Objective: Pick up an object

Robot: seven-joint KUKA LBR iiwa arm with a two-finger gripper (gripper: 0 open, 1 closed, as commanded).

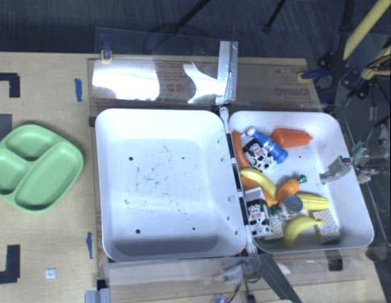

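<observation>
Green plastic tray point(35, 167) with three compartments, sitting far left on the pale wooden desk point(43, 87). Next over, shallow white left bin point(119, 131), just faint scribbles and a few dark dots on its floor. Touching it on the right, shallow white right bin point(347, 194), pretty crowded: long orange carrot-shaped toy point(238, 150) along the left wall, blue bottle with a white cap point(268, 145) lying tilted, black-and-white cow-print carton point(259, 156) right against it, fat orange carrot-like piece point(291, 137) near the back wall. Lower down, yellow banana point(261, 183), small orange round fruit point(288, 188), grey disc-shaped thing point(292, 203), second cow-print carton point(257, 214), two more yellow bananas point(305, 216) piled near the front. Further right, grey gripper point(337, 168) over the bin's right side, apart from the pile, nothing between the fingers; open or closed, can't tell at this size.
</observation>
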